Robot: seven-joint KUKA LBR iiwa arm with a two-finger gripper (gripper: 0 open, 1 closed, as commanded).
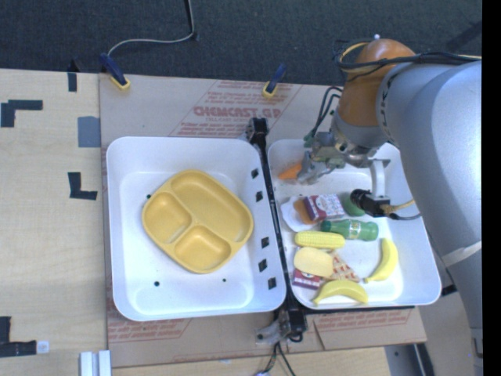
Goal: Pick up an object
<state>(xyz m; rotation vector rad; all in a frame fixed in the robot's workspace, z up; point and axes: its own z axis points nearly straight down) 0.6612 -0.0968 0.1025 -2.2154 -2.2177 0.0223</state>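
My gripper hangs low over the far left part of the right bin. Just to its left lies a small orange carrot-like piece, touching or nearly touching the gripper's tip. I cannot see anything held. Nearer the front of the bin lie a red and white packet, a green bottle, a corn cob, a yellow block, a pizza slice and two bananas.
A yellow divided tray lies in the left bin. A black divider runs between the bins. The grey arm covers the right bin's far right corner. A dark green object lies by a cable there.
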